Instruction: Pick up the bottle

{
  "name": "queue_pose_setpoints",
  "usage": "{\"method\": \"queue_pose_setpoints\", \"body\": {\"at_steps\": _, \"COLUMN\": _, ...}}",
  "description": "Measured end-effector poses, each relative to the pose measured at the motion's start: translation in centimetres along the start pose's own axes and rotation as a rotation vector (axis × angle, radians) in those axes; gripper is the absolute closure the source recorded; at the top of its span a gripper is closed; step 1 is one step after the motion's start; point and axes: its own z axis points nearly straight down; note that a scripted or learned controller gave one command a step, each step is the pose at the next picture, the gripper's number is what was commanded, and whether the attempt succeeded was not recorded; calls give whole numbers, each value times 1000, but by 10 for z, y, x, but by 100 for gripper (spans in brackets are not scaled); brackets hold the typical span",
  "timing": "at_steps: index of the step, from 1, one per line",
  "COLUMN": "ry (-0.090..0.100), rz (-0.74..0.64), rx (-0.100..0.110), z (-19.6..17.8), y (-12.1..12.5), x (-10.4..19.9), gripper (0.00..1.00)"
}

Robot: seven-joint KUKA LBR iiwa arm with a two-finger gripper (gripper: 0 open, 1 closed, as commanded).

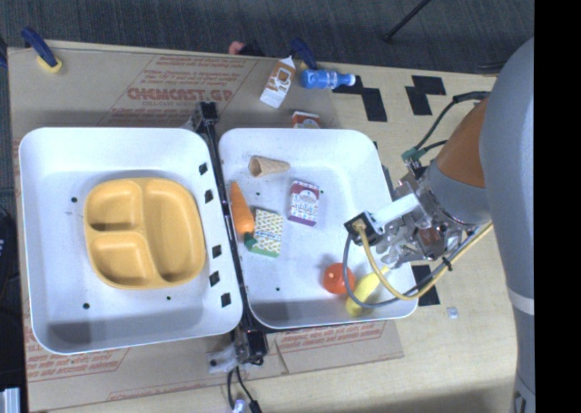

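Note:
A small blue bottle [320,79] lies on its side on the cardboard beyond the far edge of the right bin [363,150], outside both bins. My gripper [386,255] hangs over the right bin's near right corner, far from that bottle. Cables loop around it. Just below it lie a yellow object [363,290] and a red-orange ball [337,278], close to the gripper; whether it touches either I cannot tell.
The right bin also holds a cone [267,165], a carrot [241,208], a purple box [305,201] and a checkered pack [266,231]. A yellow divided plate [143,231] fills the left bin [45,157]. A small carton [278,83] lies beside the bottle.

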Motion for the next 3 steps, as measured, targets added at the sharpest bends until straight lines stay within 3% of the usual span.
{"method": "queue_pose_setpoints", "body": {"at_steps": 2, "ry": -3, "rz": -27, "rx": 3, "z": 15, "y": -34, "x": 7, "gripper": 100}}
{"method": "queue_pose_setpoints", "body": {"at_steps": 3, "ry": -2, "rz": -8, "rx": 1, "z": 22, "y": 4, "x": -1, "gripper": 100}}
